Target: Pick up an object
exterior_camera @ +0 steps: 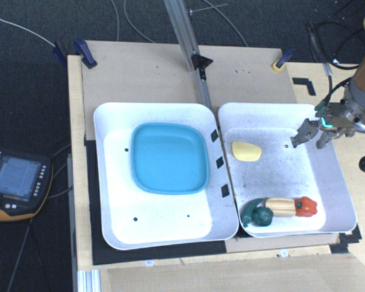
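Hovering at the right bin [344, 187]'s far right edge, gripper [312, 137] fingers spread, holding nothing. Yellow piece [246, 151] lies alone near the bin's far left edge; likely easiest target. Centre over it, descend straight, avoid the wall. Tan-red-green cluster [278, 208] along near edge looks crowded.

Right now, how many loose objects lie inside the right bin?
3. A yellow piece lies near the bin's left wall, toward the far side. A dark green object and a tan stick with a red end lie together along the near wall.
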`<control>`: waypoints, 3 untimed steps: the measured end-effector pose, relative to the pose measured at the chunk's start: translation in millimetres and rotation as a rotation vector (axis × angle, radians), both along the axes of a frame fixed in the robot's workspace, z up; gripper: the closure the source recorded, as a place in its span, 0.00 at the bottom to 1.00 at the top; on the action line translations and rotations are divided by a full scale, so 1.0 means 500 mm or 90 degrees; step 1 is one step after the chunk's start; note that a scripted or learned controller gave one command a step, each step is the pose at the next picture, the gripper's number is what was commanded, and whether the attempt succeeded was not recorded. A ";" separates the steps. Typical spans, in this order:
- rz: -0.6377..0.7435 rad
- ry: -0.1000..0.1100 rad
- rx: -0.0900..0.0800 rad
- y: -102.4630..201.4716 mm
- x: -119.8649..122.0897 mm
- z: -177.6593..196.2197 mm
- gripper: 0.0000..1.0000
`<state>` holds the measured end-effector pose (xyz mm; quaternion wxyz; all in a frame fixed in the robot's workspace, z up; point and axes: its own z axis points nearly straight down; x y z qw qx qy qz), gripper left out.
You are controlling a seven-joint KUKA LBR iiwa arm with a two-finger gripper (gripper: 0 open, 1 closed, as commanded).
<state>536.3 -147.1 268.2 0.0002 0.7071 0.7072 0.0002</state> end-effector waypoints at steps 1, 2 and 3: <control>0.000 0.000 0.000 0.000 0.000 0.000 0.00; 0.000 0.002 0.000 -0.004 -0.004 -0.084 0.00; 0.000 0.004 0.001 0.009 -0.003 -0.206 0.00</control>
